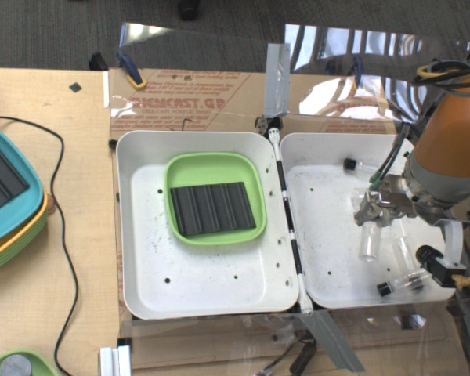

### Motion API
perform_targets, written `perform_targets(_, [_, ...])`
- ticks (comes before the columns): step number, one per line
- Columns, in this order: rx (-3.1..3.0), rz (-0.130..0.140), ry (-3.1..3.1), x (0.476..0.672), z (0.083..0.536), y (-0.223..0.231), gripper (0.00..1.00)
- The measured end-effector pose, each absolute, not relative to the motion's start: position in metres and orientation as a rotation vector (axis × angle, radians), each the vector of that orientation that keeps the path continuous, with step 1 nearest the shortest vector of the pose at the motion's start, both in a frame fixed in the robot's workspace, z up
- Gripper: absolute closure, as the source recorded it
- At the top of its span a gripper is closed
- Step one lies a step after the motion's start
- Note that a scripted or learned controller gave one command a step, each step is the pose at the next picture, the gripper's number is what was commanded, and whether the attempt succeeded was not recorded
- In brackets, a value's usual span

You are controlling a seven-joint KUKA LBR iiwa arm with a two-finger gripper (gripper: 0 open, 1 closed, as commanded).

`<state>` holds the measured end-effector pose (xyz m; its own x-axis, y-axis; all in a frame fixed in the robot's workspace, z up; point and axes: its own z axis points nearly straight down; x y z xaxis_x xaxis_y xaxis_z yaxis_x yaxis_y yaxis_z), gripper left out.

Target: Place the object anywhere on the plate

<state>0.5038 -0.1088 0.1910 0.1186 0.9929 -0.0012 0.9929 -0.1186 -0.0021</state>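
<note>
The square green plate [176,171], with a dark ribbed rectangular mat [215,208] lying in it, sits in the far half of the left white bin [141,280], near the shared wall, presumably so a drop from the neighbouring bin needs only a short carry leftward. The objects to choose from lie in the right white bin [321,272]: several clear plastic tubes with black caps. One clear tube [370,243] lies just below the gripper [374,210], its long axis running near-to-far with a slight tilt; which end bears its cap I cannot tell. Another capped tube [403,282] lies near the bin's near right corner, pointing left-right with its black cap to the left. A small black cap [349,164] rests near the far wall. Whether the gripper has hold of anything cannot be told, since its metal parts blur against the tube.
</note>
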Motion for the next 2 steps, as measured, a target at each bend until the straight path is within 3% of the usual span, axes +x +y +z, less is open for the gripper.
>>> perform_targets(1, [-2.349,0.004,-2.085,0.504,0.191,-0.109,0.0])
perform_targets(2, [-2.673,0.006,-1.649,0.505,0.239,-0.141,0.0])
